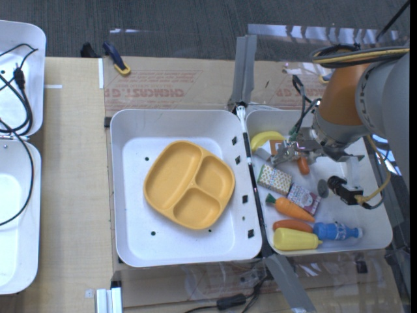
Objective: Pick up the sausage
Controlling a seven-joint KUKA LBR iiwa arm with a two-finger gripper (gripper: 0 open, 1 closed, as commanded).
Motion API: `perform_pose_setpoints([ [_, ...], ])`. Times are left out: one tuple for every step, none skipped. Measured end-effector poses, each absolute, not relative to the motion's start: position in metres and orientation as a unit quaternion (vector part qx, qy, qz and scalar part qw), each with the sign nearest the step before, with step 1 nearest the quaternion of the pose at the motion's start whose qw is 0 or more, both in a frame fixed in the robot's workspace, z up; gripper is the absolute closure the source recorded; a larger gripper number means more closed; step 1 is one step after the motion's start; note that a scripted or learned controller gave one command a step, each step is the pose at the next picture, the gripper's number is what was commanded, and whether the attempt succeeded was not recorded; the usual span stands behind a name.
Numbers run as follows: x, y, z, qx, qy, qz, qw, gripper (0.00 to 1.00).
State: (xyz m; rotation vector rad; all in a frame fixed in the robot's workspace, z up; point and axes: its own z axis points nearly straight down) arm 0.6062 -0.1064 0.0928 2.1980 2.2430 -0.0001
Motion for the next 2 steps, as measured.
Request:
perform_pose_setpoints([
  [0.606,-0.108,0.101,0.7,0.714,-0.0013,0.001,1.0],
  [0.61,-0.071,0.243,0.759,0.652,-0.0008,0.001,1.0],
])
